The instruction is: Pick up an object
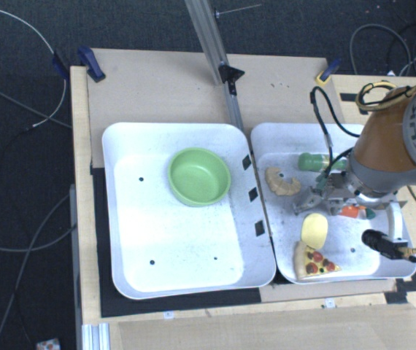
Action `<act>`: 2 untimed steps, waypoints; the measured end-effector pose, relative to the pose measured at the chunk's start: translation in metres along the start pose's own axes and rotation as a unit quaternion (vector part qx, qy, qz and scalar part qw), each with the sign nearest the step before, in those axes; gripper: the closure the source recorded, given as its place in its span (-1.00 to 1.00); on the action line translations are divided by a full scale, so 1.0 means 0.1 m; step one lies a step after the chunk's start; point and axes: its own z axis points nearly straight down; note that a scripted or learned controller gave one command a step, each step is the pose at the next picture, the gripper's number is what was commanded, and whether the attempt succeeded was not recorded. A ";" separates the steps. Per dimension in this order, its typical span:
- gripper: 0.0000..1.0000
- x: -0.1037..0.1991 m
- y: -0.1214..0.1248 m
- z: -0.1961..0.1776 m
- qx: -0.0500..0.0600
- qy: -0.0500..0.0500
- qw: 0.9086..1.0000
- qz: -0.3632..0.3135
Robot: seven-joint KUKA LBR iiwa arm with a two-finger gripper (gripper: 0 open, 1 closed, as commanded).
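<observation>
Beside round bowl (199, 176) (smooth green plastic)

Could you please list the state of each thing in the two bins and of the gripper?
Round green plastic bowl: upright, in left bin.
Tan lump: lying in right bin.
Yellow rounded piece: lying.
Pizza slice toy: flat.
Gripper: low between them.

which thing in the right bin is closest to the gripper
The yellow lemon-shaped toy, just below the gripper; the tan piece and pizza slice lie farther off.
</observation>
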 end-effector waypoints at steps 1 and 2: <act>1.00 0.01 0.01 -0.12 -0.002 0.001 1.000 0.000; 1.00 0.07 -0.01 -0.76 -0.009 -0.004 1.000 -0.001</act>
